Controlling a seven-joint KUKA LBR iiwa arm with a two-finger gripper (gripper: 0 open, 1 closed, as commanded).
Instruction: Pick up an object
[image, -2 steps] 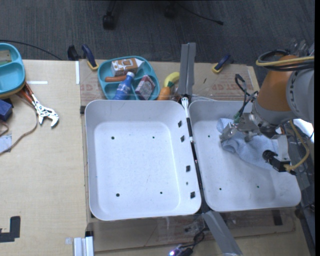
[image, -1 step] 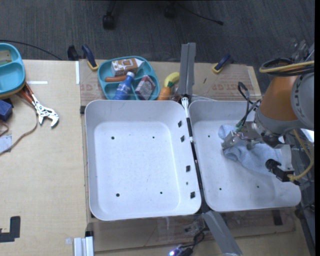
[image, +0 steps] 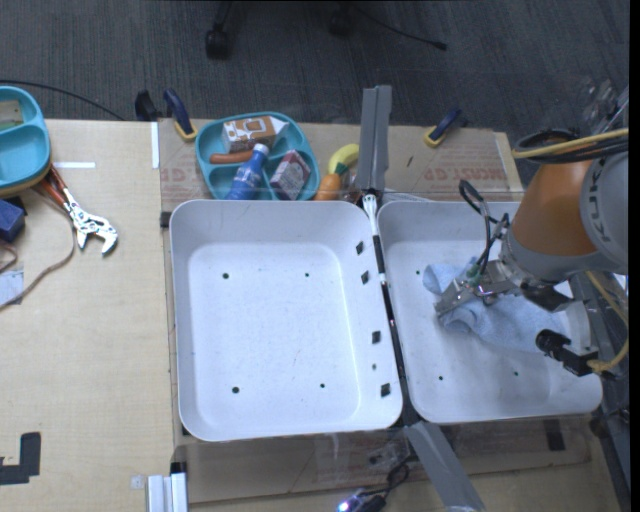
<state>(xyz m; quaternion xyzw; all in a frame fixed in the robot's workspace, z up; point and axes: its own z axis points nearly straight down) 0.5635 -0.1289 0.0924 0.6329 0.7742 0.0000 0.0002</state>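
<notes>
The bench (image: 90, 350) spreads widest beneath me, pale wood to the left; on it sit the two white bins, the left bin (image: 190, 330) bare-floored, the right bin (image: 420, 390) under my reach; my arm (image: 560, 215) comes in from the right, orange band above the wrist, and bends down over that right bin. There lies my object: a light blue cloth (image: 500, 320), rumpled, stretched across the bin's floor from its upper middle toward the right wall. My pincer (image: 467, 292) sits low at the cloth's left, bunched end, touching or nearly touching the folds; whether it is apart or together I cannot tell, for the metal parts blur into the fabric. I judge the cloth light, soft and limp; it will sag and drape when lifted, and a flat single layer may slip free; so the raised bunch at the left end looks the best place to pinch, where folds give thickness. Beyond the bins stands a teal tray (image: 210, 150) of small toys; far left, a wrench (image: 90, 228).
</notes>
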